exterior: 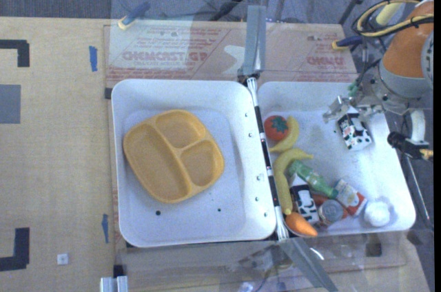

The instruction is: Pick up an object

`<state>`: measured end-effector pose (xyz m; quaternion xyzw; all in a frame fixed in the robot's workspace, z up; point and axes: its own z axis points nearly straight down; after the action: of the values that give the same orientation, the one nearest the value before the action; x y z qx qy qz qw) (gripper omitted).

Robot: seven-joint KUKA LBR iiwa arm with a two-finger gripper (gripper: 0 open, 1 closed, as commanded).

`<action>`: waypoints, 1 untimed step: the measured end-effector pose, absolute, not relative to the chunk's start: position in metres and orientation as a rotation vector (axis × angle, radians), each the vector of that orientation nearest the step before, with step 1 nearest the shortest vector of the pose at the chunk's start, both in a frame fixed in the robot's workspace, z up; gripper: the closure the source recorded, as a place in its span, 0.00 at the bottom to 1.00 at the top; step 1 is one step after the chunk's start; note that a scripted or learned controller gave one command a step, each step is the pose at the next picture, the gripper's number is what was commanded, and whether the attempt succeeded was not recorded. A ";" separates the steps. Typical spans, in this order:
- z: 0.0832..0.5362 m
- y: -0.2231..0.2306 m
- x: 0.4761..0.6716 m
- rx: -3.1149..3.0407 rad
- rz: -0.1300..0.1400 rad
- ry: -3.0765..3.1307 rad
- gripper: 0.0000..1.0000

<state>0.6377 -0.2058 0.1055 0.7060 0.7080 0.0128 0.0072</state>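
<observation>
— Bench first: what is sitting on the brown bench (pixel 55 167)?

— Two white bins are lying side by side, the left bin (pixel 138 99) and the right bin (pixel 403 204). One grey arm (pixel 406 63) with an orange band is reaching in from the right.

— And inside them?

— One yellow divided plate (pixel 173 155) is resting in the left bin. Along the right bin's left wall, two bananas (pixel 282 177) are lying with one red strawberry toy (pixel 276 127).

— The gripper (pixel 351 108)?

— It is hanging over the right bin's upper part, touching one black-and-white carton (pixel 355 132); whether its jaws are gripping it, I cannot tell.

— Smaller things?

— One green bottle (pixel 313 180), one can (pixel 331 212), one white ball (pixel 377 213) and one orange carrot (pixel 300 223) are crowding the near edge.
</observation>
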 end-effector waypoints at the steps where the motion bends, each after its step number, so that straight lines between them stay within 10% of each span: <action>1: 0.105 -0.207 0.646 2.233 0.045 2.194 0.00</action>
<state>0.6460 -0.2066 0.1055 0.7133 0.7007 0.0143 0.0053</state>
